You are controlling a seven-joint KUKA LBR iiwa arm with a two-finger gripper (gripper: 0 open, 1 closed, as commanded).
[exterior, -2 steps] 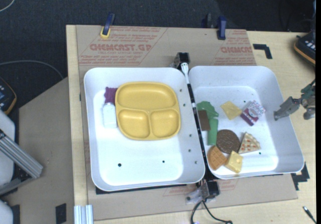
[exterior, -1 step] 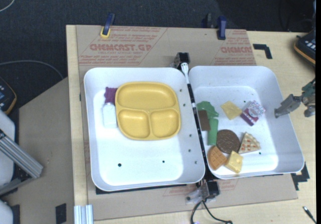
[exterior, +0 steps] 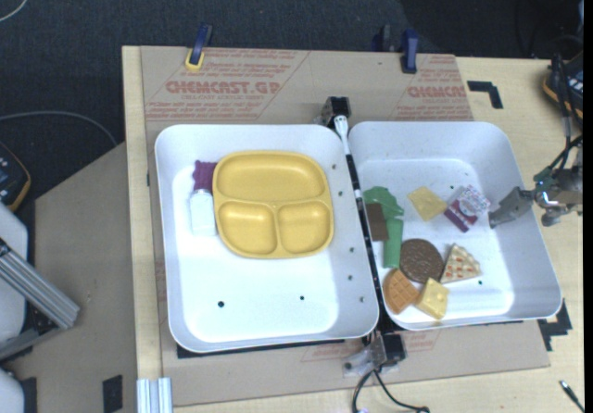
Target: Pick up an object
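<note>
Camera view, near edge first: the right bin (exterior: 519,295) has its toy food bunched in the near-left corner. A waffle (exterior: 399,291) and a cheese wedge (exterior: 433,298) sit nearest, touching. Just behind them are a brown cookie (exterior: 421,259) and a pizza slice (exterior: 460,264). Farther back a green piece (exterior: 388,217) lies along the left wall with a brown bar (exterior: 375,220) against it. Beyond that are a yellow chip (exterior: 427,203) and a small wrapped packet (exterior: 466,205).

The left bin (exterior: 259,319) holds a yellow divided plate (exterior: 273,202) in its far half. A white bottle (exterior: 201,213) and a purple item (exterior: 204,174) are tucked at the plate's left side.

The gripper (exterior: 511,206) sits at the right bin's right wall, just beside the packet. Nothing shows between its fingers. Whether they are spread or closed I cannot tell; too small and blurred.

Progress: nothing picked yet, every item lies flat in a bin. The packet looks like the closest candidate, judging by position. Left to do: close on something and lift it. The far tabletop (exterior: 306,78) is brown board with clamps at the back edge.
</note>
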